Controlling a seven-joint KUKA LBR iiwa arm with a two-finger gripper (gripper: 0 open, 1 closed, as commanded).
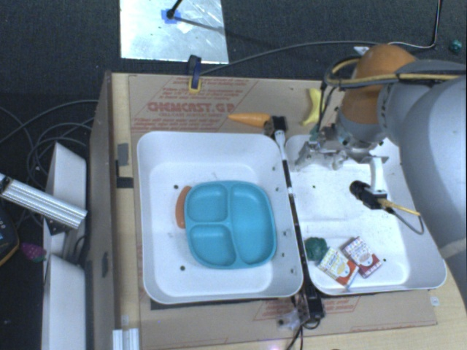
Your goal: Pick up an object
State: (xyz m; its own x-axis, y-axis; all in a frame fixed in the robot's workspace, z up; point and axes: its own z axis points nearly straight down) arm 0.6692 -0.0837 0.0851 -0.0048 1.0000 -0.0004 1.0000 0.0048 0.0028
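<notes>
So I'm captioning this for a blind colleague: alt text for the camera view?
A grey arm reaches from the right over the right bin, its pincer near the far-left corner. The left bin holds a blue divided plate.

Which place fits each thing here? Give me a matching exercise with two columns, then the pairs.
Things:
1. blue tray
2. carrot
3. green lump
4. banana

Places:
A. on the cardboard behind the left bin
B. in the right bin, near its front
C. in the left bin
D. behind the right bin, beside the arm

Pairs: 1-C, 2-A, 3-B, 4-D
</notes>
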